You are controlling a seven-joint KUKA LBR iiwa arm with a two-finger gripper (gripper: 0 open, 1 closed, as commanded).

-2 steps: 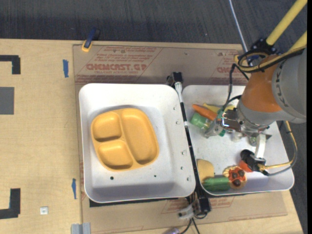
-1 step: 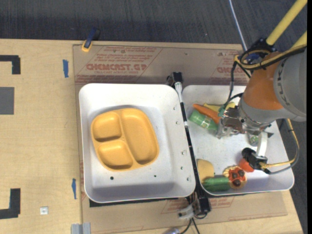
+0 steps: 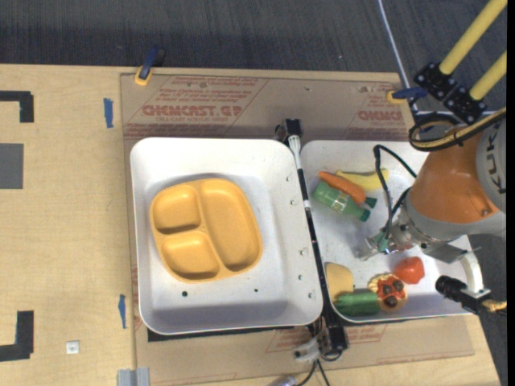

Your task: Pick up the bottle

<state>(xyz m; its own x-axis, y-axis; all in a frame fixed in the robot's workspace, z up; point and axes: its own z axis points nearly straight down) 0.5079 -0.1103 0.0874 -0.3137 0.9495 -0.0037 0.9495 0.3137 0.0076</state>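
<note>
A green bottle [image 3: 341,199] is lying on its side in the upper left part of the right-hand white bin [image 3: 348,308], its darker cap end pointing toward frame right. An orange carrot [image 3: 344,185] is resting against its upper edge, with a yellow banana-like piece [image 3: 362,178] just beyond. The gripper [image 3: 378,243] is hanging low in the middle of that bin, below and to the right of the bottle and apart from it; whether the fingers are wide or narrow cannot be told, since the wrist is covering them. The grey arm with its orange band [image 3: 455,187] is reaching in from frame right. Along the bin's lower edge, a green cucumber-like piece [image 3: 356,300] is lying beside a pale round item [image 3: 339,278], a yellow and red toy [image 3: 389,289] and a red piece [image 3: 409,269]. In the left-hand white bin [image 3: 161,167], a yellow tray [image 3: 206,228] with 3 compartments is sitting near the centre. Both bins are resting on a cardboard sheet [image 3: 193,107] on the wooden desk [image 3: 60,215].
</note>
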